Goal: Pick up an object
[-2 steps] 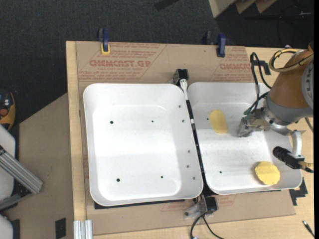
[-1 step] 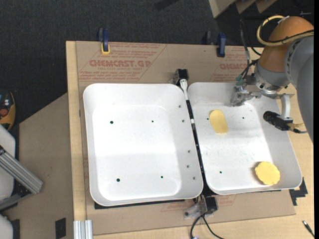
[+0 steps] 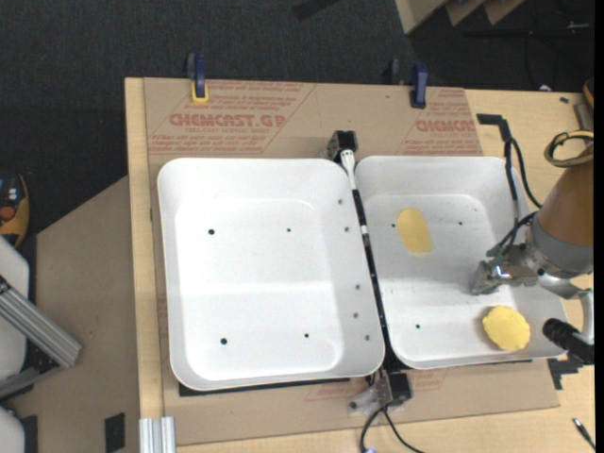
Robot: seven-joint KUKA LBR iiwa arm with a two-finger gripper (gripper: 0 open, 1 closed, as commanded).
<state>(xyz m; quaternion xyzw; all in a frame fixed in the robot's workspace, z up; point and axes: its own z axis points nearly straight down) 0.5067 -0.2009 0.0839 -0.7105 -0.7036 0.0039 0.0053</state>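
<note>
2 yellow objects are seen in the right bin [image 3: 444,173]: a flattened oval yellow piece [image 3: 413,230] lying on the floor towards the back, and a rounder yellow lump [image 3: 507,328] resting near the front right corner, close to the wall. The left bin [image 3: 179,187] stands beside it on the worktop [image 3: 146,102]. The pincer [image 3: 493,276] is held low over the right bin between the 2 pieces, nearer the lump but apart from it, and nothing is seen between its tips; whether it is spread or closed cannot be told from this slant, since the tips are small and partly merged with the wrist. Both pieces are judged to be light and probably soft, like foam or sponge, so that some yielding under pressure is to be expected and no breakage feared; their matt surfaces are not likely to be slippery. The lump is judged the easier target, being thicker, and is best taken across its middle from above, though the nearby wall may crowd 1 side. The flat oval would have to be pinched across its narrow width, close to the floor.
</note>
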